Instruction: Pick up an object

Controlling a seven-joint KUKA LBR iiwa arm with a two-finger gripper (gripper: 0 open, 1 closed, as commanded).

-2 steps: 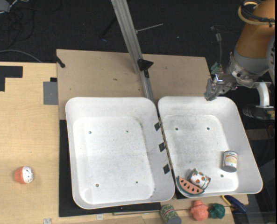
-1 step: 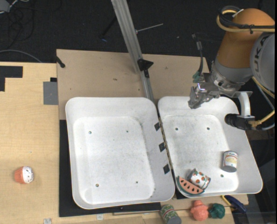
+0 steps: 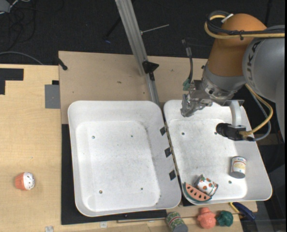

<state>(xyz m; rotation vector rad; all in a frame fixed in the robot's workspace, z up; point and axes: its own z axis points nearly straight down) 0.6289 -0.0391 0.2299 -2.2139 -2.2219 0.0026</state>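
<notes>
Gripper (image 3: 188, 109) hovering at upper left of right bin (image 3: 201, 129), nothing seen between fingers, spread or pressed together: cannot tell. Candidates bunched lower right: small can (image 3: 238, 166), watermelon slice (image 3: 198, 193), spotted toy (image 3: 207, 183). Risk: descending here closes on bare floor; near the slice, bin rim collision. "KUKA" lettering partly readable on arm (image 3: 266, 62); can label unreadable.

We see the grey KUKA arm with its rounded orange band (image 3: 235, 33) entering from the right and bending down and leftward, with black and yellow cables looped over the top of the orange section and trailing along its right side. Its metallic two-finger gripper (image 3: 188, 109) hangs at the end of the wrist, pointing downward and slightly left, with nothing visible between the fingertips
</notes>
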